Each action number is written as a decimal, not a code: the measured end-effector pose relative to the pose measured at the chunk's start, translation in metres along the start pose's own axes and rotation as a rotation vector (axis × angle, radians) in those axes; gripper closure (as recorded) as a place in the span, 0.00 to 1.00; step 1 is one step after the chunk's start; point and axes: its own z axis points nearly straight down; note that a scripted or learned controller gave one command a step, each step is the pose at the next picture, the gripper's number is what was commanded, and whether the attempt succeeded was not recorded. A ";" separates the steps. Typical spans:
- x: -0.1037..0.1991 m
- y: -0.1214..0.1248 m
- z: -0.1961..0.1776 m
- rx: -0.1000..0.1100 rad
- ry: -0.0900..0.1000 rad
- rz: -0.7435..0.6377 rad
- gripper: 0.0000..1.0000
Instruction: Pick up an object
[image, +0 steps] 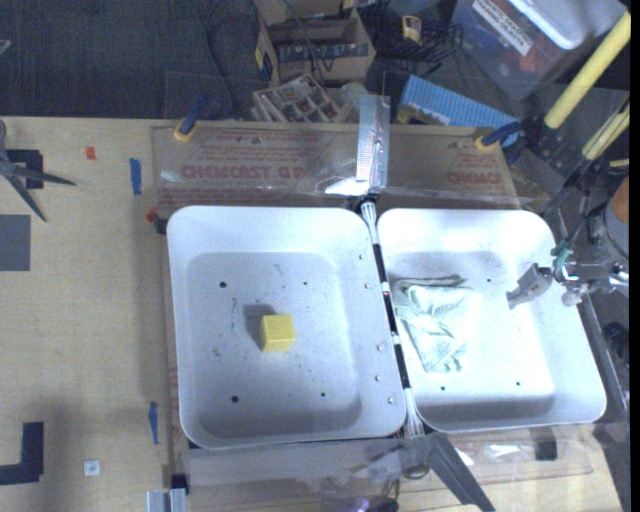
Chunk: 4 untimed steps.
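A small yellow block (278, 332) lies near the middle of the left bin (200, 240). A crumpled white and pale green cloth (432, 320) rests against the left side of the right bin (520, 390). My gripper (526, 288) reaches in over the right bin's right rim, its tip hanging above the bin floor. It is to the right of the cloth and apart from it. I see nothing held in it.
A metal strip (372, 150) stands behind the seam between the two bins. Clutter, cables and a blue pad (440, 102) lie beyond the bench's back edge. The arm's wrist (590, 262) stands over the right rim.
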 end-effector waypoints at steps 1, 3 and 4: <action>-0.007 0.085 0.080 -0.004 -0.002 -0.051 0.00; -0.026 0.148 0.116 -0.006 0.002 0.138 1.00; 0.023 0.143 0.020 -0.003 -0.002 0.285 1.00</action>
